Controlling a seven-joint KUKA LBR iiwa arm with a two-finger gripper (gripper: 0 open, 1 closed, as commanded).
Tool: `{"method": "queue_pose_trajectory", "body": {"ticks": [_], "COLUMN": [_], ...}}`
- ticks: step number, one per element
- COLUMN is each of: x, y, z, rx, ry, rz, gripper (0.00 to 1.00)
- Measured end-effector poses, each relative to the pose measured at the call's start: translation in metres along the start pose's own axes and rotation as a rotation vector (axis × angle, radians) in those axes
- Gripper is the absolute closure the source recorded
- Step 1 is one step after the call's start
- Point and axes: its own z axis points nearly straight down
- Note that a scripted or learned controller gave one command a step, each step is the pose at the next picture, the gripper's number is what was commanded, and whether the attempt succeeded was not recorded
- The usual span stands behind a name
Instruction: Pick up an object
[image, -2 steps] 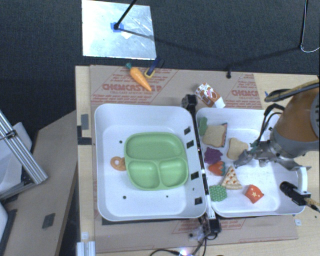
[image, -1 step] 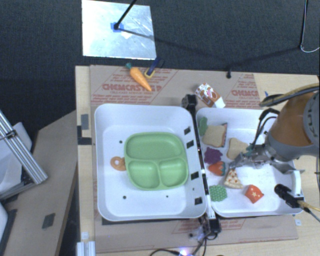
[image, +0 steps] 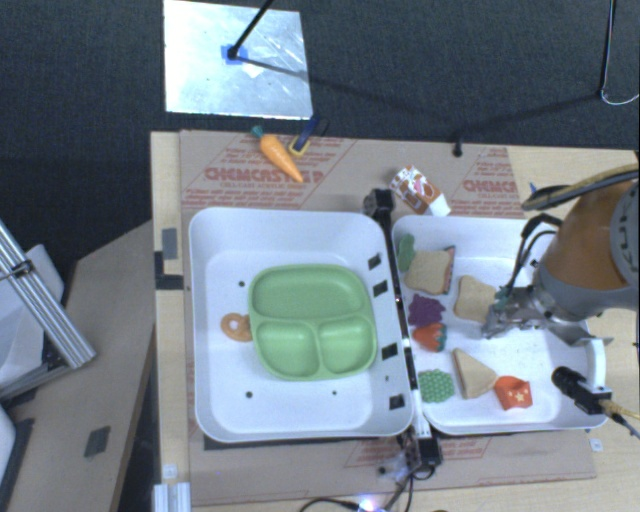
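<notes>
My gripper (image: 497, 323) hangs low in the right bin (image: 500, 232), just below and to the right of a tan bread piece (image: 473, 297). Around it lie a toast slice (image: 431, 268), purple grapes (image: 426, 308), a red and orange piece (image: 430, 337), a tan wedge (image: 472, 373), a green bumpy piece (image: 435, 385) and an orange-red piece (image: 513, 393). The gripper's lower end is a dark blur against the bin floor, close to the tan bread piece.
The left bin (image: 220, 260) holds a green divided plate (image: 307, 320) and a small orange ring (image: 237, 327). A toy carrot (image: 280, 157) and a small packet (image: 418, 190) lie on the cardboard behind the bins. The arm's orange band (image: 590, 245) fills the right side.
</notes>
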Motion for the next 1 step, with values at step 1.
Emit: {"method": "queue_pose_trajectory", "body": {"ticks": [1], "x": [0.0091], "y": [-0.0028], "z": [-0.0548], "rx": [0.000], "ry": [0.001], "rz": [-0.004], "gripper": [1.00]}}
